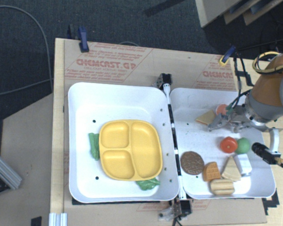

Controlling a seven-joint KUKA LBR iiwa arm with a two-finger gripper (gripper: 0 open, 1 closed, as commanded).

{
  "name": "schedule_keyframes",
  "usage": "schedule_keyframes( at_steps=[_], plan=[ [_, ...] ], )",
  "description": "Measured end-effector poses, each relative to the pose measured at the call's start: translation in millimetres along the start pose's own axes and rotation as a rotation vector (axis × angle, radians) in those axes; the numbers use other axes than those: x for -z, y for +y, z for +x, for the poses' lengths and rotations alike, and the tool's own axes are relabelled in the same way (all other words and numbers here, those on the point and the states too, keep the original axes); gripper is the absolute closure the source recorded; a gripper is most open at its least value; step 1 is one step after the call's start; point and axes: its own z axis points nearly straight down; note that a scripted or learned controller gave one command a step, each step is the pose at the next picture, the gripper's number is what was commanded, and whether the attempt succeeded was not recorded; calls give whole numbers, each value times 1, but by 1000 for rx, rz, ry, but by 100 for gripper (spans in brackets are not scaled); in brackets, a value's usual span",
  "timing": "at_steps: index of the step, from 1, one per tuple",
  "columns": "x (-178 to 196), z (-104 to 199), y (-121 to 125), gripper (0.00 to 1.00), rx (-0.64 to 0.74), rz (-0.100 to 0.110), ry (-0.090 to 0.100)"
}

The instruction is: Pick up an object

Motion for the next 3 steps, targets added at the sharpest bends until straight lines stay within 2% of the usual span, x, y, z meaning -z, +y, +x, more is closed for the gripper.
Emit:
schedule_keyframes(
  at_steps=[1,2,3],
  plan=[
    [-1,17,49,0,1,18,4],
    [9,17,50,100,3,14,0],
    [54,74,59,100,2,-2,0]
  ],
)
